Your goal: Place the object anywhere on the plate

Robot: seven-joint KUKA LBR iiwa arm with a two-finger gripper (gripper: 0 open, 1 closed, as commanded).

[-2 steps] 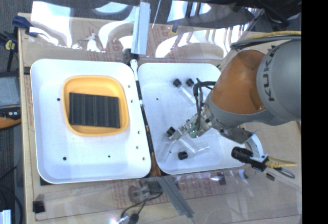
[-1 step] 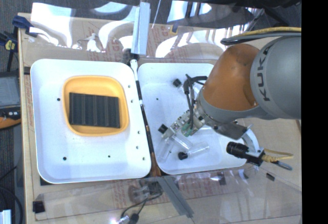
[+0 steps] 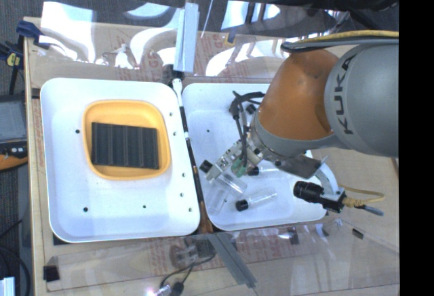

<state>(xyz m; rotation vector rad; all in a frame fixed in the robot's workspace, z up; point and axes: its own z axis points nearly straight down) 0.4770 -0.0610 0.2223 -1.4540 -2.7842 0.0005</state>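
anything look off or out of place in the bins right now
Nothing looks spilled or broken. The yellow plate sits flat in the left bin, a dark ribbed block on it. Small clear pieces lie loose in the right bin below the gripper.

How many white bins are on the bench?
2. The left bin holds the yellow plate; the right bin lies beside it, under the arm.

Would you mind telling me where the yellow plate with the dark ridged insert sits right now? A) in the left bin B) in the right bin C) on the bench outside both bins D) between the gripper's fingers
A: the yellow plate lies flat inside the left bin, while the gripper works over the right bin.
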